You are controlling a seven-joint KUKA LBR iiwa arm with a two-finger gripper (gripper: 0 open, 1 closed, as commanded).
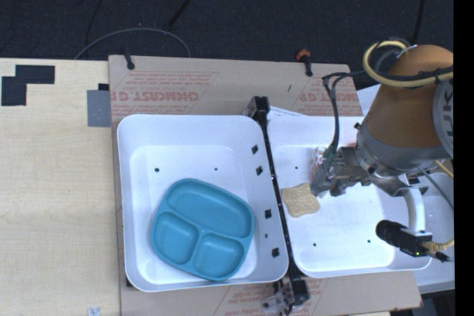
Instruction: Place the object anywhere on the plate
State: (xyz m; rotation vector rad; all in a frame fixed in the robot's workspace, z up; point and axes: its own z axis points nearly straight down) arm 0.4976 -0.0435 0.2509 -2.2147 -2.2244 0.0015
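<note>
The gripper (320, 185), finger state unclear, touches a toast slice (300, 200); it may slip before reaching the left plate (201, 229).

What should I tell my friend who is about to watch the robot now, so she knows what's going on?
Gripper: low in the right white bin, right beside the flat tan toast-shaped piece. Whether it grips the piece cannot be told from this view.
Toast-shaped piece: lying on the right bin's floor, near the divider between the bins.
Blue three-compartment plastic plate: in the left white bin, nothing on it.
Done: the arm has reached the piece.
Left: get a firm hold, lift it, carry it over the divider and set it anywhere on the plate.
</note>
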